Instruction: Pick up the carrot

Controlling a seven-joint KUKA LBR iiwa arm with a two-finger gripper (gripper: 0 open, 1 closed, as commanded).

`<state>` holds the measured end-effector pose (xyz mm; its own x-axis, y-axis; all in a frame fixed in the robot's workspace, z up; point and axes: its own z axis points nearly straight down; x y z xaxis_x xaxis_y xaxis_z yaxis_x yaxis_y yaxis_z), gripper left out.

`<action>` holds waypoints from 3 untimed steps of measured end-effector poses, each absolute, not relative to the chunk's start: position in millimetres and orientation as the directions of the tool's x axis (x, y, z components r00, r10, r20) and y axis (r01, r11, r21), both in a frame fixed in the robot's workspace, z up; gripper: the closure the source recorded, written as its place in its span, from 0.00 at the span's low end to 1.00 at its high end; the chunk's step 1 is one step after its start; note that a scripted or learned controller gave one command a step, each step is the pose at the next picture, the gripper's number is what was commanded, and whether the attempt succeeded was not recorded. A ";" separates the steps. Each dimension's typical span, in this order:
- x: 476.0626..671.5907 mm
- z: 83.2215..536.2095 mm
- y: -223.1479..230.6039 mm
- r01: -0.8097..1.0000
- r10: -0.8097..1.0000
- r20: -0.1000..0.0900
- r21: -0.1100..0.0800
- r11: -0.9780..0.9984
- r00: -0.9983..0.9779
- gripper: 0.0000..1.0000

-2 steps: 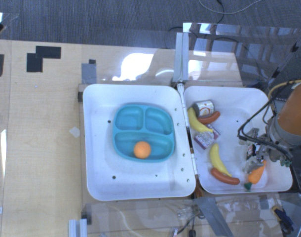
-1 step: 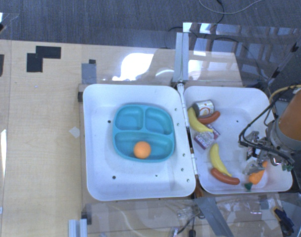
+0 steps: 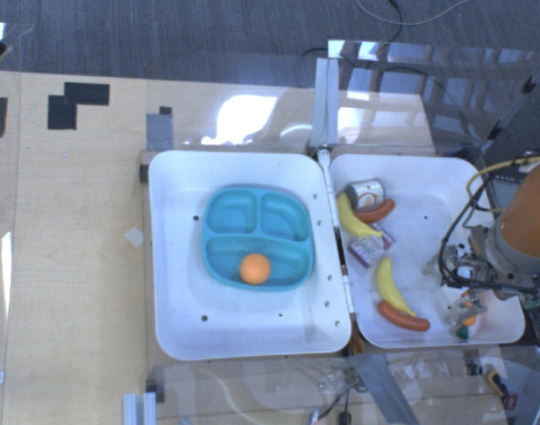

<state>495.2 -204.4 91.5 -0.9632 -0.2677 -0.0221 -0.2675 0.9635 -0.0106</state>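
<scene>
Pale wood surface [image 3: 66, 264] carried two bins; carrot [image 3: 466, 324], small, stiff, likely light, lay in right bin's [image 3: 429, 171] near corner under end effector [image 3: 469, 304], grip state unclear; best pinched mid-body.

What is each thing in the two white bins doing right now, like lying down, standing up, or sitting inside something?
orange ball: sitting in the blue plate's front compartment.
blue plate: flat in the left bin.
can: on its side in the right bin.
two bananas: lying flat.
two sausages: lying flat.
purple packet: lying between the bananas.
carrot: lying under the gripper, partly hidden.
</scene>
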 end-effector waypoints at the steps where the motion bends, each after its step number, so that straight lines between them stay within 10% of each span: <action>1: 514.7 90.6 -174.6 -0.239 -0.240 -0.015 -0.008 0.971 -0.971 0.00; 2: 569.4 90.3 -173.8 -0.147 -0.147 -0.016 -0.005 0.989 -0.989 0.00; 3: 533.4 91.9 -205.5 -0.064 -0.064 -0.010 -0.003 0.998 -0.998 0.00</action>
